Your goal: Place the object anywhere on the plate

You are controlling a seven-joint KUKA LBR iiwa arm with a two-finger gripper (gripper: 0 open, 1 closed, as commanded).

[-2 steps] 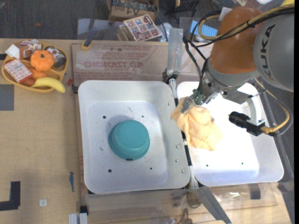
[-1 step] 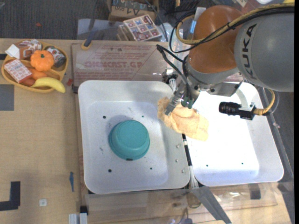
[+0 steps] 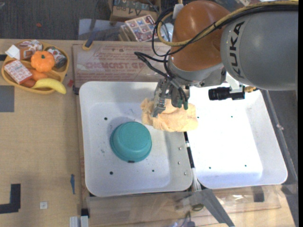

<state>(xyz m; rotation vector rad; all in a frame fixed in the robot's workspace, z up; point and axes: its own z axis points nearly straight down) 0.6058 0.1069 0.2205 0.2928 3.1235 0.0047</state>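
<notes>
A teal round plate [image 3: 131, 141] lies in the left bin [image 3: 94, 174], a little left of its middle. A crumpled yellow-orange cloth [image 3: 173, 119] rests at that bin's right edge, partly over the divider between the two bins. My gripper [image 3: 170, 102] is directly over the cloth's upper part and reaches down onto it, up and to the right of the plate. The wrist hides the cloth's top edge.
The right bin [image 3: 236, 145] sits beside the left one. A yellow bowl of toy fruit and packets [image 3: 35, 67] stands on the bench at the far left. A cardboard panel [image 3: 113, 65] lies behind the left bin.
</notes>
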